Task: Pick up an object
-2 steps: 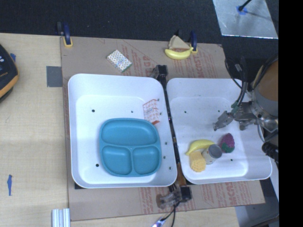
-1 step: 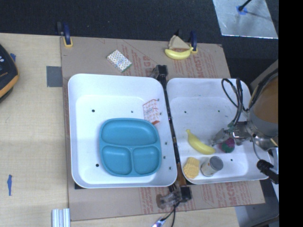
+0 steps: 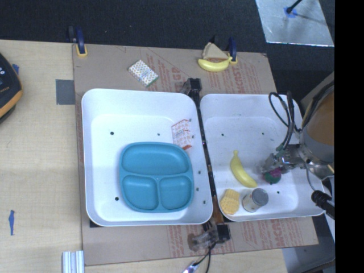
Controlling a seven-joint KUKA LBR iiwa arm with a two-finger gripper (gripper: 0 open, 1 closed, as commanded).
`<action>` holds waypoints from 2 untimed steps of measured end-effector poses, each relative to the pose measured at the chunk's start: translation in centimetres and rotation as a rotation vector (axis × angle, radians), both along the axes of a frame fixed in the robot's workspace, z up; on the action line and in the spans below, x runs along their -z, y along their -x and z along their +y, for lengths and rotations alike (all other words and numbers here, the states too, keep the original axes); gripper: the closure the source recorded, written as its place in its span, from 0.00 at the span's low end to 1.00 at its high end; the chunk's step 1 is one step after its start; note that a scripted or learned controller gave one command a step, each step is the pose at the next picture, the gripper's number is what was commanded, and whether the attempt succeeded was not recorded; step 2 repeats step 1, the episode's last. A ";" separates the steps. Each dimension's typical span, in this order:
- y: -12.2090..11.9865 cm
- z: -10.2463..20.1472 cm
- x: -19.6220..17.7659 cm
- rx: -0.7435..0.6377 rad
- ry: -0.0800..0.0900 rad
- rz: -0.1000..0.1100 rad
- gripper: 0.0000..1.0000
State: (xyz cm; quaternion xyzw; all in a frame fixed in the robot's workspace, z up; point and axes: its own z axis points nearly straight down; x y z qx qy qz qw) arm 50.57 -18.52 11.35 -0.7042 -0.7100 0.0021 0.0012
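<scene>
The right bin [image 3: 227,110] holds a yellow banana [image 3: 242,171], a yellow waffle-like piece [image 3: 230,201], a small grey can [image 3: 255,199] and a green and magenta object [image 3: 273,176]. My gripper [image 3: 275,165] is low in the right bin's right part, directly above the green and magenta object. The arm comes in from the right edge, with black cables looping above it. The fingers are too small and dark to read.
The left bin [image 3: 102,110] holds a blue divided plate [image 3: 156,176] and a red and white packet [image 3: 182,133]. Outside the bins at the back lie a second banana [image 3: 214,65] and a patterned sachet [image 3: 143,72].
</scene>
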 end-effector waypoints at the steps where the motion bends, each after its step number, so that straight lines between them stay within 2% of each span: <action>1: -10.3 4.2 2.0 0.001 0.000 -0.007 1.00; 2: -10.3 4.2 2.0 0.001 0.000 -0.007 1.00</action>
